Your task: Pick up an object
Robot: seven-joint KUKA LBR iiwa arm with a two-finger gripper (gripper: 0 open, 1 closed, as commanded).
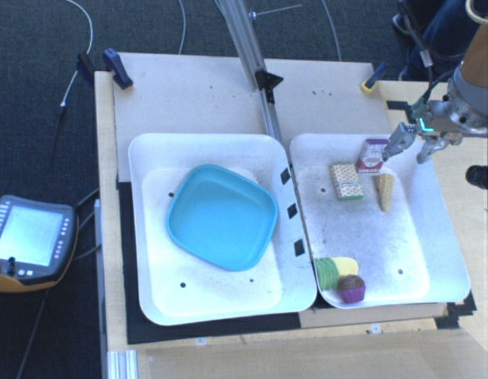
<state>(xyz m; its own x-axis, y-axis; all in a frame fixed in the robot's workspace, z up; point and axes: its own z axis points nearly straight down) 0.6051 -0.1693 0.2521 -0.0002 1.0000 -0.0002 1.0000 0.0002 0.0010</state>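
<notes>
Two bins share the bench; the right bin (433,212) carries the candidates. A maroon box (373,155) lies at its far edge, a patterned block (347,181) and a cone (384,191) just inside it, a green-yellow piece (333,269) and purple cupcake (352,289) at the near edge. The gripper (411,142) hovers spread and empty just right of the box. Best to centre over the box, descend straight, and close across its narrow sides before lifting.

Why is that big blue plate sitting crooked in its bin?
The square blue plastic plate in the left white bin sits turned at an angle to the bin's walls, not squared up. Nothing looks spilled or broken; it seems just set down askew.
</notes>
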